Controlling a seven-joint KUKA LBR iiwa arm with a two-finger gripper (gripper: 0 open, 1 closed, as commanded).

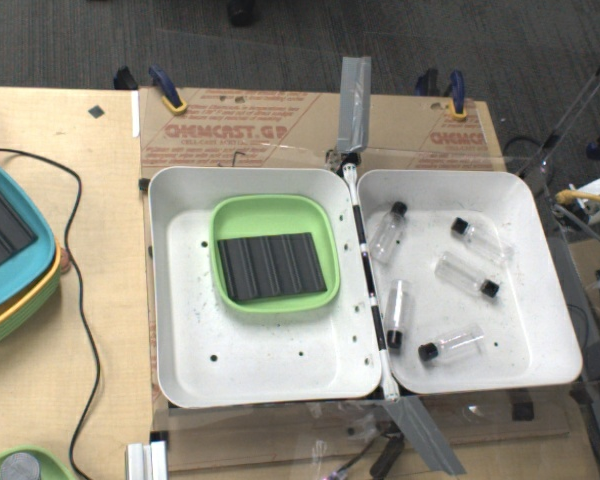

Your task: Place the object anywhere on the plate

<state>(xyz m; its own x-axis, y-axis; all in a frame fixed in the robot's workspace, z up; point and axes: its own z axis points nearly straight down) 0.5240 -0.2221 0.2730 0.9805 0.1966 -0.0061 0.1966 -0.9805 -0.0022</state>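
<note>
A: Where are the things for this task?

B: The green plate (274, 258) sits in the left bin (180, 368), with a dark ribbed mat (272, 266) lying on it. The objects to move are in the right bin (540, 358): five small clear vials with black caps. One vial (386, 232) lies near the upper left of that bin, one vial (474, 233) near the top middle, one longer vial (466, 275) in the center, one vial (394, 315) close to the divider between the bins, and one vial (450, 346) toward the front.

A: And the pincer, is it released or clenched?

B: One cannot say; no frame gives its state.

A: How will such a vial handle?

B: Probably it is very light and stiff, with smooth and slippery walls. It is round, so it may roll away when one finger touches it first. It looks like thin plastic or glass, so a hard squeeze is a risk.

A: Where should the robot take hold?

B: Across the body, near its middle, with the fingers at a right angle to the long axis. The front vial and the center one lie well apart from the walls, so they seem the easier choice. The one beside the divider leaves little room for a finger.
</note>
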